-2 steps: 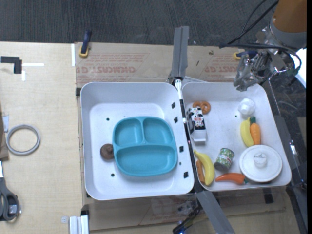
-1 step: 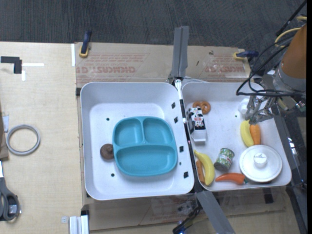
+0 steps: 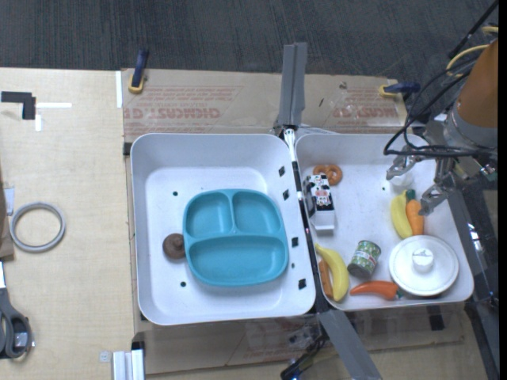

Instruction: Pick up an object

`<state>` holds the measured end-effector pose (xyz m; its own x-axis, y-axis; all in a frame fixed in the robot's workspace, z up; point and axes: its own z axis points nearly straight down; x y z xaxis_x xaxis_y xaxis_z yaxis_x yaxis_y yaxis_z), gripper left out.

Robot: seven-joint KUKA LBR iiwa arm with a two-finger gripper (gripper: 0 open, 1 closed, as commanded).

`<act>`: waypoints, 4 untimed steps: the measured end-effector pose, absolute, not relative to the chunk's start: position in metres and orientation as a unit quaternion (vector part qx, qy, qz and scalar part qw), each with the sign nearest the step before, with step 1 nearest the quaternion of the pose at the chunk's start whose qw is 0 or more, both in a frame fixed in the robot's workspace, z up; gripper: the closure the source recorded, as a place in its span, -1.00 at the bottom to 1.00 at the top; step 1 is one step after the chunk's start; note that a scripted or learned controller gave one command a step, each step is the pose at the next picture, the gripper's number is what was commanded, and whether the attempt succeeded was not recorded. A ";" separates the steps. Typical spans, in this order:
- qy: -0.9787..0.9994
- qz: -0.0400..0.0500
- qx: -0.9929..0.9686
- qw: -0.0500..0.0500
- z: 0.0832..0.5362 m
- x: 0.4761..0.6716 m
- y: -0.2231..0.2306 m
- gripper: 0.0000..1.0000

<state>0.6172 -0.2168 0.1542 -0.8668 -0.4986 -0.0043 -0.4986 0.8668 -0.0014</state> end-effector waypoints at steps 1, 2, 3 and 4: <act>0.952 0.000 -0.306 0.002 0.094 0.545 -0.221 -1.00; 0.951 -0.002 -0.308 0.004 0.105 0.548 -0.220 1.00; 0.951 -0.001 -0.308 0.004 0.104 0.548 -0.219 -1.00; 0.965 -0.002 -0.263 0.004 0.095 0.552 -0.223 -1.00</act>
